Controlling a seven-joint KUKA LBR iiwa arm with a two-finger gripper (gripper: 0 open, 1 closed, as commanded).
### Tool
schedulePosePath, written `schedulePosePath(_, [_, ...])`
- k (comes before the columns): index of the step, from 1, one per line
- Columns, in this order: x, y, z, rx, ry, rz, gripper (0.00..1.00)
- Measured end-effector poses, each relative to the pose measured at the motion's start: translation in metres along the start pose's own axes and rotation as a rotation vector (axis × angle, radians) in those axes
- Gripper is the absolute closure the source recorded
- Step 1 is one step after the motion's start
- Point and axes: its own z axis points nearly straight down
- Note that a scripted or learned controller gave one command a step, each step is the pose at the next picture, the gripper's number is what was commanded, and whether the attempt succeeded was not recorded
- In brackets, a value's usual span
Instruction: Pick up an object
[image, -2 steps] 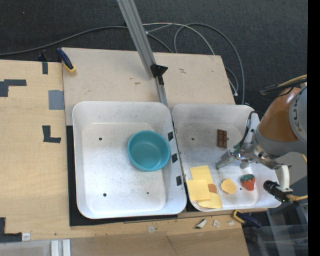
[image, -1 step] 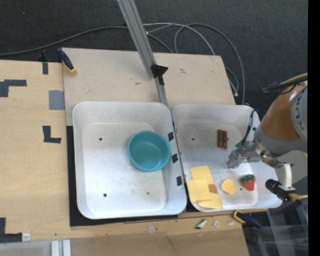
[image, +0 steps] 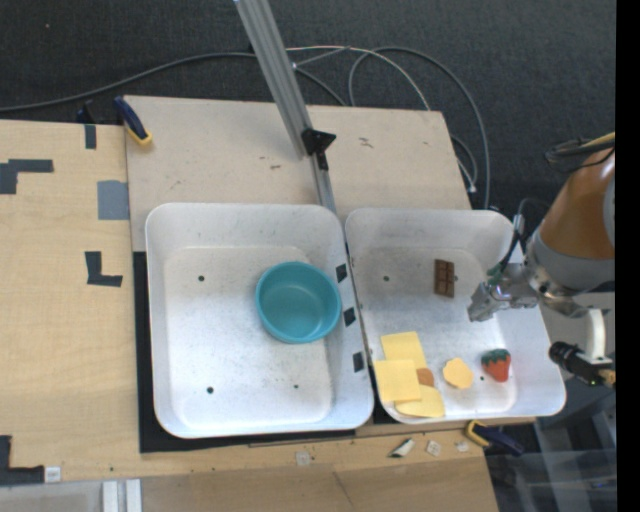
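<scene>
Strawberry (image: 496, 365) bears no readable writing, near claw (image: 484, 302).

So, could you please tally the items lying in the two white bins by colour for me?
Teal: 1, the bowl in the left bin.
Yellow: 4, three flat pieces and a round piece in the right bin.
Brown: 1, the block.
Red: 1, the strawberry.
Total: 7.

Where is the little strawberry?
The strawberry lies in the right bin, near its front right corner, just right of the round yellow piece and below the tool.
</scene>
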Motion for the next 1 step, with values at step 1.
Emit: schedulePosePath(1, [-0.0012, -0.0012, -0.0424, 0.000, 0.000, 0.000, 1.00])
